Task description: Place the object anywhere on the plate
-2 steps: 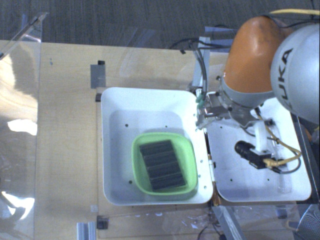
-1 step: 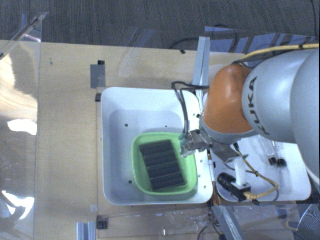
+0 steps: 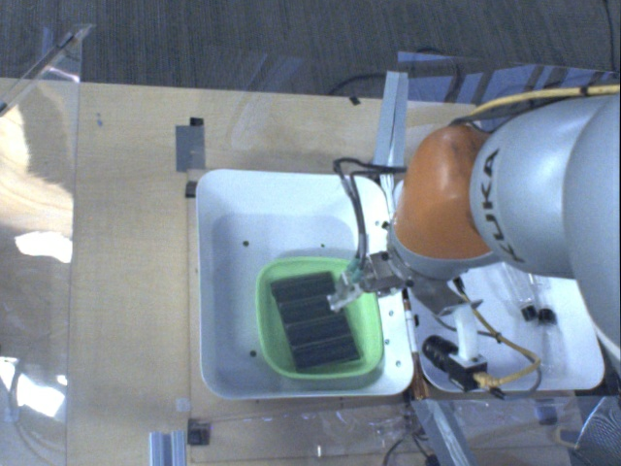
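A green square plate [image 3: 367, 326] rests in the front right part of the left white bin [image 3: 228, 260]. A dark ridged rectangular object [image 3: 310, 320] lies flat on the plate, covering most of its middle. My gripper [image 3: 346, 292] hangs over the plate's right side, its metal tips at the object's upper right edge. The grey arm with its orange band [image 3: 441, 197] reaches in from the right and hides the gripper's body.
The right white bin [image 3: 572, 357] is mostly covered by the arm; a small black piece [image 3: 537, 313] lies in it. A grey metal post [image 3: 392, 124] stands behind the bins. Pale wooden bench [image 3: 116, 260] stretches to the left.
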Tool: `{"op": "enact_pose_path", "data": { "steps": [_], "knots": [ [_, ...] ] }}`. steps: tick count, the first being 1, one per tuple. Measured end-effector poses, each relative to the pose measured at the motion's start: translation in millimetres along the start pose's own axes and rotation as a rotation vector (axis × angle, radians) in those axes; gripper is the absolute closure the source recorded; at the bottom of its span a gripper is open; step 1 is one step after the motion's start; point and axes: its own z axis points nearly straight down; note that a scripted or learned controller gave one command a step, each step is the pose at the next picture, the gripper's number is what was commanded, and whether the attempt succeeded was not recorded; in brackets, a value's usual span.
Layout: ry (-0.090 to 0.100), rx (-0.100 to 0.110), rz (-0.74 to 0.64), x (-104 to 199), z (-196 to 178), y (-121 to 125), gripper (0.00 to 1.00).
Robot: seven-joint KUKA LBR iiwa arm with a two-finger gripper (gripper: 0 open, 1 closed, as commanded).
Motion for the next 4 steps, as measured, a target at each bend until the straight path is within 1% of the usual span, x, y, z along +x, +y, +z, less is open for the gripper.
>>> {"op": "enact_pose_path", "data": {
  "steps": [1,2,3,4],
  "knots": [
    [-0.001,-0.002,0.05,-49.8,-9.1,10.2,0.0],
    [-0.001,-0.008,0.047,-49.4,-20.3,12.5,1.0],
    [0.0,-0.002,-0.091,30.7,-9.3,7.5,1.0],
    [0.0,-0.002,-0.09,30.4,-9.4,7.5,0.0]
  ]
}}
